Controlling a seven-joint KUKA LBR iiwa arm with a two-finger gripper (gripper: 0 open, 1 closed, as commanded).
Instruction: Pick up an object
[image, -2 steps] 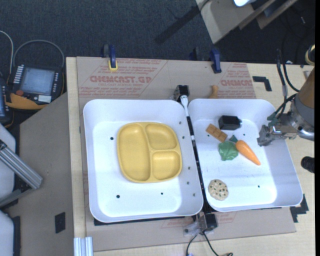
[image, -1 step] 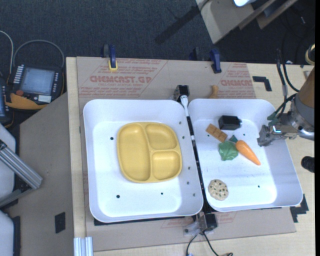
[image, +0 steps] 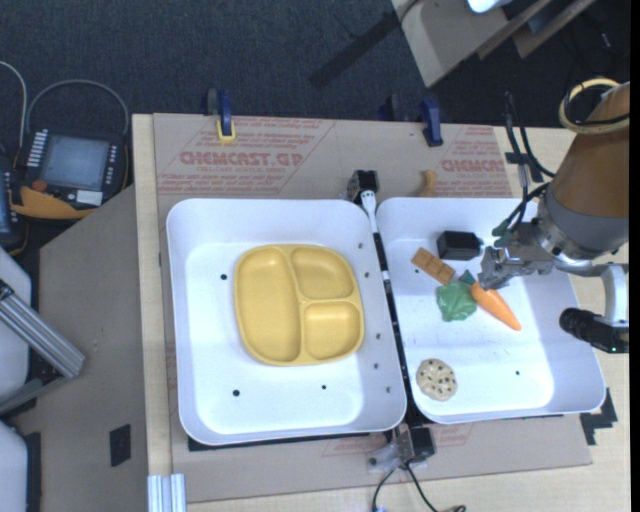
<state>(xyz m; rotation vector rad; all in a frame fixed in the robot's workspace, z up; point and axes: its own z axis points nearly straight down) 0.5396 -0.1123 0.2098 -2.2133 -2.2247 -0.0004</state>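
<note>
In the camera view, nothing is lifted yet: the carrot (image: 497, 306) lies flat in the right bin (image: 560, 395), right of frame centre, beside a green leaf piece (image: 456, 301). The gripper (image: 497, 268) sits just above the carrot's top end; whether its fingers are spread or pinching, I cannot tell.

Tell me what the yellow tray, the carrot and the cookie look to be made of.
Yellow tray: likely moulded plastic, smooth and matte, with three rounded compartments in one even colour. Carrot: probably toy plastic, its orange uniform and slightly glossy, with green leaves at one end that could be soft plastic or felt. Cookie: seemingly a plastic replica, flat and tan with dark specks; too small to be sure.
</note>
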